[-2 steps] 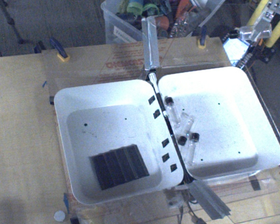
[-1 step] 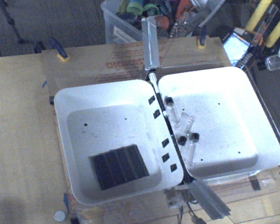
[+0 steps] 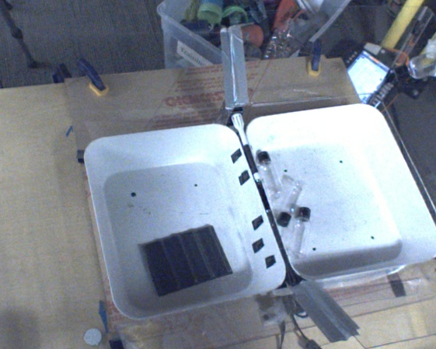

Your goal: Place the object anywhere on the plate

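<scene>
A dark, ribbed rectangular plate lies flat on the floor of the left white bin, toward its front. In the right white bin, a small cluster of clear plastic objects with black caps lies against the left wall, near the divider. One black cap sits further back. Two more black caps rest side by side toward the front.
A metal bar runs back from the seam between the bins. Behind it stands a clear tub of colourful toys. Blue clamps grip the board at the back. A yellow rod and cables lie at the far right.
</scene>
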